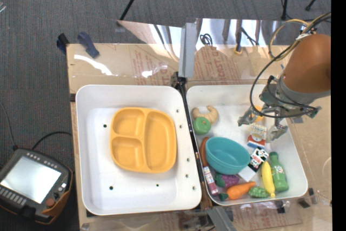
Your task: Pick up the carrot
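Carrot (241, 190) well below hand (263, 128)

Grey arm (292, 92) with a broad orange band (308, 62) — black and yellow cables (281, 35) looping off it.

orange carrot (241, 190) lying flat, seemingly untouched

Grey arm (303, 70) reaching from right, tool (263, 128) pointing down, fingers spread
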Robot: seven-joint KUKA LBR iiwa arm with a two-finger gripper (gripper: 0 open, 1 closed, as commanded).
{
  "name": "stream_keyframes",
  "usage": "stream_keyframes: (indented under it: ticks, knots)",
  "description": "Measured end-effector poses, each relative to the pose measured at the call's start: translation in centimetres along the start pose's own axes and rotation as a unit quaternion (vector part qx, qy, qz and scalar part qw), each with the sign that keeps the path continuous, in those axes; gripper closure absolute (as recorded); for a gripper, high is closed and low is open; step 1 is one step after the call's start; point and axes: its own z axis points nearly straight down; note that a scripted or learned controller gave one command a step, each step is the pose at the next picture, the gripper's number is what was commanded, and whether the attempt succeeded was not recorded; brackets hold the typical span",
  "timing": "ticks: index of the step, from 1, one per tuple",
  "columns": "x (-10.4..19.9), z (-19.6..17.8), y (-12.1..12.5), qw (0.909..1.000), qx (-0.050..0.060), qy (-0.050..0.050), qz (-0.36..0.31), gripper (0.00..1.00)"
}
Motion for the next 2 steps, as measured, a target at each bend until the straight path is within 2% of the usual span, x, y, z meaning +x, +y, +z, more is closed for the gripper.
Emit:
stream_keyframes:
  ticks: [1, 2]
  knots:
    - [-0.73, 1.18, -1.73, 0.9993, -0.002, 0.001, -0.038, 0.0]
    - [-1.28, 1.18, -2.72, 0.9974, 0.001, 0.002, 0.073, 0.0]
